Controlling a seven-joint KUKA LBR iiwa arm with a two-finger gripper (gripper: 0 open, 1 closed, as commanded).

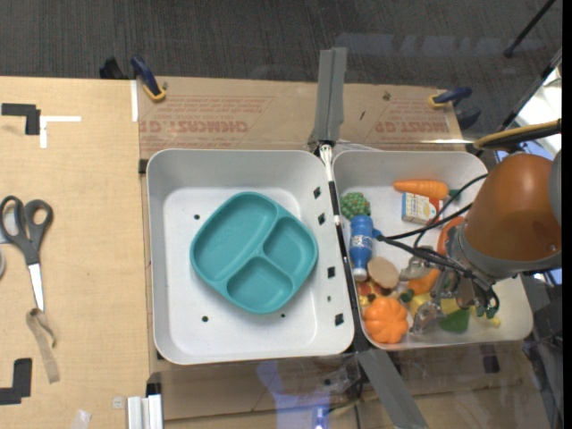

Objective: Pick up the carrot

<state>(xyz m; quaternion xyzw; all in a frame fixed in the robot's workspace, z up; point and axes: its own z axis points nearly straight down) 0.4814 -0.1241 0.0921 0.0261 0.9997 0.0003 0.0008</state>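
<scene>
You see the carrot (421,188) lying at the far side of the right bin (375,161). The gripper (444,304) is near the bin's front among toys; its state I cannot tell. Left of this bin, another bin (161,239) holds a teal plate (255,252), both on the cardboard-covered bench (214,114).

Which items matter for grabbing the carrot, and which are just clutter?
For the job:
- long orange carrot, top of the right white bin
- claw, low in that bin

Lying about:
- teal divided plate
- blue bottle
- small orange pumpkin
- black-handled scissors
</scene>
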